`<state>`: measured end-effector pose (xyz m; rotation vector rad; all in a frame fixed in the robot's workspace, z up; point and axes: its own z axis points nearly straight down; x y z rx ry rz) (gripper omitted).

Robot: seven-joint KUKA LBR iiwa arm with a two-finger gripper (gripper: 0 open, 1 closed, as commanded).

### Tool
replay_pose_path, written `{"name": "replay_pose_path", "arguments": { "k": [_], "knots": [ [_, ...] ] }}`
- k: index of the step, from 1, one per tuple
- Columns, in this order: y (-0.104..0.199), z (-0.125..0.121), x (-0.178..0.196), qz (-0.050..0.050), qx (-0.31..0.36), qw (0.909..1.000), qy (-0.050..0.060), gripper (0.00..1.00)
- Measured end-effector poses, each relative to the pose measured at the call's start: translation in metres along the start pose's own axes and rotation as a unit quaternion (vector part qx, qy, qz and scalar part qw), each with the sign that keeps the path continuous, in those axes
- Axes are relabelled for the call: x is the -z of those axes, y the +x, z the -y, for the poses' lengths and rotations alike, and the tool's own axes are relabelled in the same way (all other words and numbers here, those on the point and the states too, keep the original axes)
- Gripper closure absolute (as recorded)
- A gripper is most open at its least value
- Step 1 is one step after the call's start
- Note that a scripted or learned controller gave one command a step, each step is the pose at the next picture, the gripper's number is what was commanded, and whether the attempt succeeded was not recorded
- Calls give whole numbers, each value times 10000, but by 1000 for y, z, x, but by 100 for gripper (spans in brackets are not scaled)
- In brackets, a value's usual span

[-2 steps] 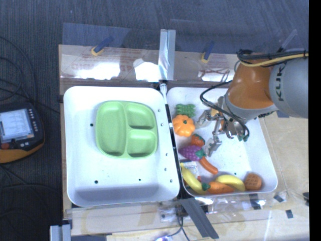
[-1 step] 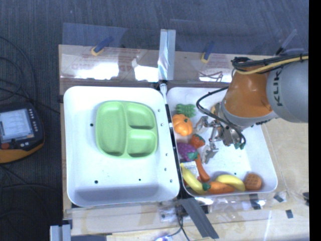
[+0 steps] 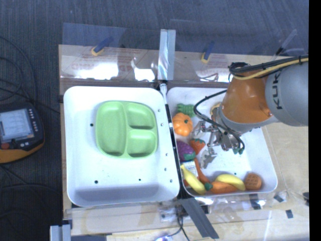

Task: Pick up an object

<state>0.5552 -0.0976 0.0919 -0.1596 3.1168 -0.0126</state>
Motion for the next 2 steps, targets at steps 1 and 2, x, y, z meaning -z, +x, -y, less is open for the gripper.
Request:
{"name": "replay_pose_path", "arguments": {
  "k": [1, 2],
  "knots": [
    [-2, -2, -1, -51, -498, 9987, -26, 0],
    [-83, 6, -3, -21, 394, 9992, -26, 0]
  ]
}}
